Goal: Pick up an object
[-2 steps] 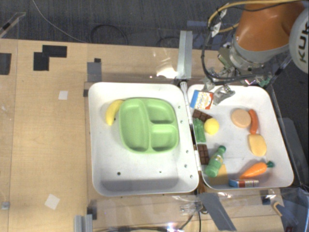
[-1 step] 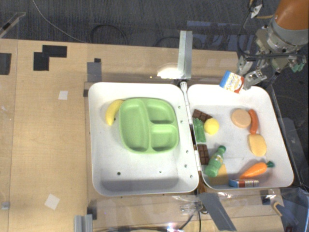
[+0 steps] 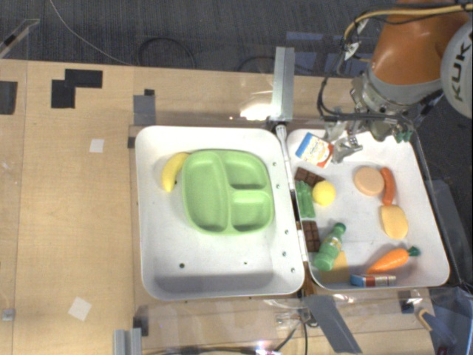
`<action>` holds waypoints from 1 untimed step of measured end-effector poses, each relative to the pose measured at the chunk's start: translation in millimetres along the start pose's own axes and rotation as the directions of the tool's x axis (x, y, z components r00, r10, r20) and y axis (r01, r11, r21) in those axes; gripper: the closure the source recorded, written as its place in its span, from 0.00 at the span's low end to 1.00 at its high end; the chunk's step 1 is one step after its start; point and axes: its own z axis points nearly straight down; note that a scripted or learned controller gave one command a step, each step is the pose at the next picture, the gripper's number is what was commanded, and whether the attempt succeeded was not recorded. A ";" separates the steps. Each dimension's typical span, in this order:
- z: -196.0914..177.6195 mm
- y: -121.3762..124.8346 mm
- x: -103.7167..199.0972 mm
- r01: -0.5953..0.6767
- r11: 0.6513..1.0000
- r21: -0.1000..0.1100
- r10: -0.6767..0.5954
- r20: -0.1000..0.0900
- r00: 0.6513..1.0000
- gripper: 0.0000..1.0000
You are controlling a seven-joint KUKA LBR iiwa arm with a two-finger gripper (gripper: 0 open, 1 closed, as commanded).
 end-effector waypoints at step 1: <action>-15.9 -1.1 -3.7 0.000 1.000 0.005 0.000 0.015 1.000 1.00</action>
